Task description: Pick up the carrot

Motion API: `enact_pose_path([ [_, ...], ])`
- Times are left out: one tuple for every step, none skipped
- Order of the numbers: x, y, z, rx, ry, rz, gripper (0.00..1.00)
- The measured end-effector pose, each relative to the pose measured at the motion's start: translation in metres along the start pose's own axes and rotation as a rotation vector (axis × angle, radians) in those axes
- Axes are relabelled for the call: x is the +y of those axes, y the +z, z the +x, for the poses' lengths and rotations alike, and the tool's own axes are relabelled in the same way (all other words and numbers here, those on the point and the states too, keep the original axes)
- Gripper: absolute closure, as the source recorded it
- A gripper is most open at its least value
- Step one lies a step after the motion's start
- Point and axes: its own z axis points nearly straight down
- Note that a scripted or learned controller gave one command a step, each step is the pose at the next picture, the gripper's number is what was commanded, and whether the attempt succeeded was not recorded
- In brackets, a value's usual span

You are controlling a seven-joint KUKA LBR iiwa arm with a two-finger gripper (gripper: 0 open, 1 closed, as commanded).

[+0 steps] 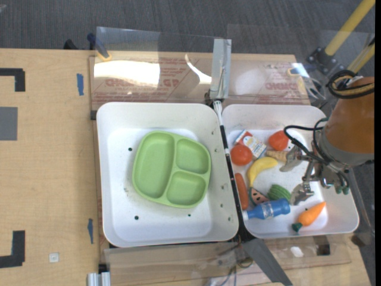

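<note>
The carrot [312, 214] is orange with a green stub at its lower-left end. It lies flat near the front right corner of the right bin [348, 219]. My gripper [297, 178] hangs over the middle right of that bin, just up and left of the carrot and apart from it. It is open, with bare bin floor showing between its fingers. The arm's orange band [356, 119] rises to the right.
The right bin also holds a banana [262, 168], a tomato [241, 154], an orange-red ball [278, 140], a white carton [250, 142], a red sausage [240, 190], a green piece [280, 191] and a blue bottle [269, 210]. A green divided plate [172, 168] lies in the left bin [113, 207].
</note>
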Motion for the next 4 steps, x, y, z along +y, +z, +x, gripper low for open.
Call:
enact_pose_path([
  [-0.049, 0.065, 0.023, 0.028, 0.167, -0.027, 0.0],
  [-0.049, 0.053, 0.02, 0.018, 0.166, -0.026, 1.0],
  [-0.038, -0.018, 0.021, 0.025, 0.03, -0.029, 1.0],
  [-0.103, -0.11, 0.015, 0.023, -0.032, -0.026, 1.0],
])
